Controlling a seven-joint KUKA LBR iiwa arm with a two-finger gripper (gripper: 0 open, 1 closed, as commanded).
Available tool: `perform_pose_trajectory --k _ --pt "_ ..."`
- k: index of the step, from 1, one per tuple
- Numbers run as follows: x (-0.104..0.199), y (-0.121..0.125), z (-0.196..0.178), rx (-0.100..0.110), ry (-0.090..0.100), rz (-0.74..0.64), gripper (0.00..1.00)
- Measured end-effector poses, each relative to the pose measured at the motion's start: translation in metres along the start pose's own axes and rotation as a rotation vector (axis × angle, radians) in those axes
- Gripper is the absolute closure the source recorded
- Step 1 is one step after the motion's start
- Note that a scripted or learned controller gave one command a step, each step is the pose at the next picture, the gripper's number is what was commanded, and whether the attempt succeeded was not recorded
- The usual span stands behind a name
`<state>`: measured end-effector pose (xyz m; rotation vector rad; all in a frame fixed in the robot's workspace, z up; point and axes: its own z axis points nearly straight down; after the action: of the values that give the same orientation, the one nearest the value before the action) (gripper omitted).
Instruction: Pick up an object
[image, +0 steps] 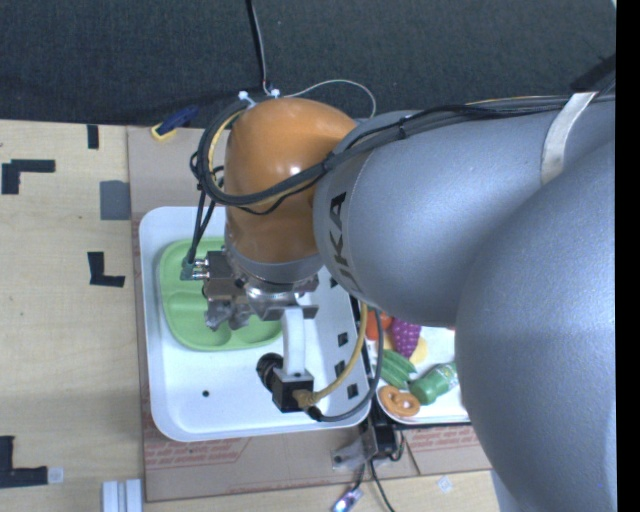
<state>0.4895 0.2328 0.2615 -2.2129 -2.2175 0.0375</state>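
Note:
The arm reaches over the left white bin (180, 410), and my gripper (228, 316) hangs low over a green plate-like object (182, 300) lying in that bin's upper left part. The wrist and orange band cover most of the plate's right side. In the right bin (445, 412) several small toy foods show past the arm: a purple grape bunch (404, 334), a green piece (432, 383), an orange round slice (401, 402) and a yellow piece (419, 350).
The big grey arm covers most of the right bin and the view's right half. A bare patch of white floor lies in the left bin's lower left. Brown cardboard and a wooden bench with black marks surround the bins.

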Motion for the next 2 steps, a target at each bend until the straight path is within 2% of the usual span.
perform_pose_trajectory --k 1,2 --pt "0.0004 0.0035 -0.0092 -0.016 0.007 0.0 0.0" --pt "0.0008 0.0033 -0.0159 -0.01 0.004 -0.002 1.0"
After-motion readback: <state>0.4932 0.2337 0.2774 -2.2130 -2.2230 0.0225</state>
